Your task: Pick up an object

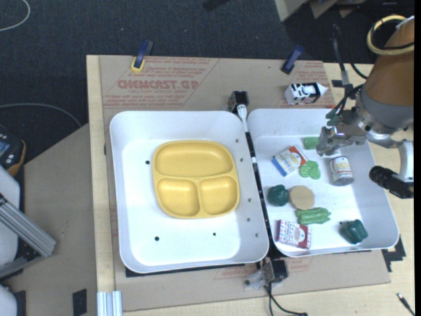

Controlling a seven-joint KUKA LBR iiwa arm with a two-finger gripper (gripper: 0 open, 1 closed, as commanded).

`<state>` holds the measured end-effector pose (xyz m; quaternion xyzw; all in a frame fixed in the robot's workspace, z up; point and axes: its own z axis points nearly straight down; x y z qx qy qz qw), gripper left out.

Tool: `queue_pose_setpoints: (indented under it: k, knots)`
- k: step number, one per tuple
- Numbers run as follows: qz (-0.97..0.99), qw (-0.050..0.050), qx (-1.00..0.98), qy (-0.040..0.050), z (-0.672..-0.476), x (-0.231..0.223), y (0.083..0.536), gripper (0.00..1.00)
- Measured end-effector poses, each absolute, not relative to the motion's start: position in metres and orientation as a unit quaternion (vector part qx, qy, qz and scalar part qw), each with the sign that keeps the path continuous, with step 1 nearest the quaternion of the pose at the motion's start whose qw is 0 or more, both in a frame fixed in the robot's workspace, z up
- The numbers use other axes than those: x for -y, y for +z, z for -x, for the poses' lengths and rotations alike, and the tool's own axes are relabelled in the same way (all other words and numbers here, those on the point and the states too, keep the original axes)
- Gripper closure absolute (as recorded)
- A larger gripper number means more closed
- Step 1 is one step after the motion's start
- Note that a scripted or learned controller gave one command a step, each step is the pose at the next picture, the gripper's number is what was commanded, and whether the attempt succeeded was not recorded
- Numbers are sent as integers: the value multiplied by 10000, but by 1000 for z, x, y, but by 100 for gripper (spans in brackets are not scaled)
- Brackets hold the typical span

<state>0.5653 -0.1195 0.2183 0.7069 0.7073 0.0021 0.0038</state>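
Single arm (388,78) entering from 3 o'clock, upper right of view. Orange band above wrist, grey housing below. Wrist pitched downward, directed toward 8 o'clock. Claw (329,140) metallic, at low height, at the arm's 8 o'clock end. Finger state not discernible. Nothing seen between the fingers.

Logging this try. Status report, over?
Pincer low over right bin, far side. Nothing seen held. Small can nearest, green piece alongside.
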Motion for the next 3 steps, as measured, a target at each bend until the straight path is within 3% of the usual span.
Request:
queue_pose_setpoints:
  k: [1,2,3]
  knots:
    - [-7069,21,-7073,10,-566,119,225,100]
    - [-7058,-23,-7084,-3,-532,71,233,100]
    - [-7059,-19,-7083,-4,-521,43,234,100]
